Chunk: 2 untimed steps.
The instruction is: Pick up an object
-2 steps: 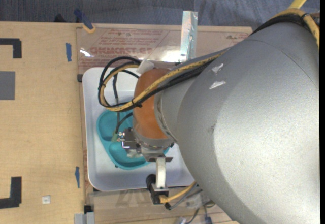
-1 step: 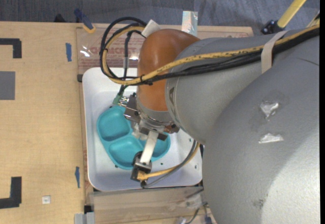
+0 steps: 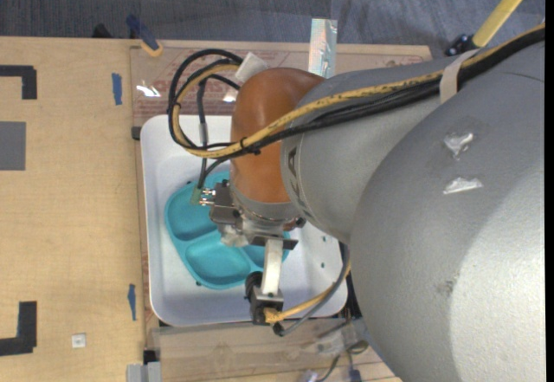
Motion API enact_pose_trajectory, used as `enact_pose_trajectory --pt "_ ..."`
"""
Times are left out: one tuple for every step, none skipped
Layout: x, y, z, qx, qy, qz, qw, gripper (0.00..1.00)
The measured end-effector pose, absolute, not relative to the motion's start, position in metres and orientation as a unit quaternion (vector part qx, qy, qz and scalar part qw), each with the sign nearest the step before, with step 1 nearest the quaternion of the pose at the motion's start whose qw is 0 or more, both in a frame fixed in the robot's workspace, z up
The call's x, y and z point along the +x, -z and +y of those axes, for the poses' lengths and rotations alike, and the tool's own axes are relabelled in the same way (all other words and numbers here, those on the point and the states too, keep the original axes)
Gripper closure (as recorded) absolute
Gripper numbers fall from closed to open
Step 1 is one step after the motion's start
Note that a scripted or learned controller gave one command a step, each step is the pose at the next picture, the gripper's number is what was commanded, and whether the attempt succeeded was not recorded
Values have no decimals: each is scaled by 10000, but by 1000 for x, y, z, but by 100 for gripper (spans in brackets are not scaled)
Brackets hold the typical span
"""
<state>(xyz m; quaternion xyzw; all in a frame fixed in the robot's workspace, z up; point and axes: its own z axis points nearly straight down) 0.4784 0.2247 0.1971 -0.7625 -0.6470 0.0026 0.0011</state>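
Your grey arm (image 3: 433,224) bulks closest to the lens, its orange band (image 3: 260,138) hanging over the white bin (image 3: 160,285) on the worktop (image 3: 69,198). The gripper (image 3: 232,235) sits low in that bin, directly over a turquoise dish-shaped object (image 3: 212,266) lying on the bin floor. You cannot tell whether the gripper is spread or pinching anything.
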Motion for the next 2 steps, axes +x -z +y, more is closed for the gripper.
enact_pose_trajectory --pt "482 -95 228 -8905 63 -4549 30 100" --pt "490 -229 224 -9674 27 -2531 9 100"
